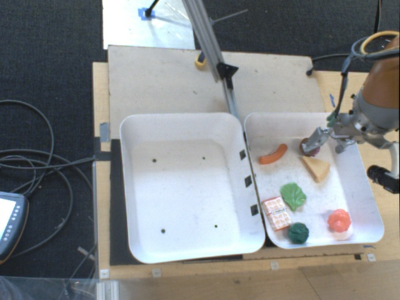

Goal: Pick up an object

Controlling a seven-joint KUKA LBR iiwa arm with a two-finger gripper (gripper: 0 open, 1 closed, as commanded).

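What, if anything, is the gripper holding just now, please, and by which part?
It cannot be told. The two-finger gripper is low in the right white bin, beside the pale yellow cheese wedge and the orange sausage, but nothing visibly sits in its grasp.

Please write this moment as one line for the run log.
arm: over right bin | gripper: low by cheese wedge, grasp not confirmed | also in bin: sausage, lettuce leaf, tomato

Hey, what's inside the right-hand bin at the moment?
The right bin holds an orange sausage, a cheese wedge, a green leaf, a small red-and-white box, a dark green lump and a red-orange piece. The gripper covers the spot beneath it.
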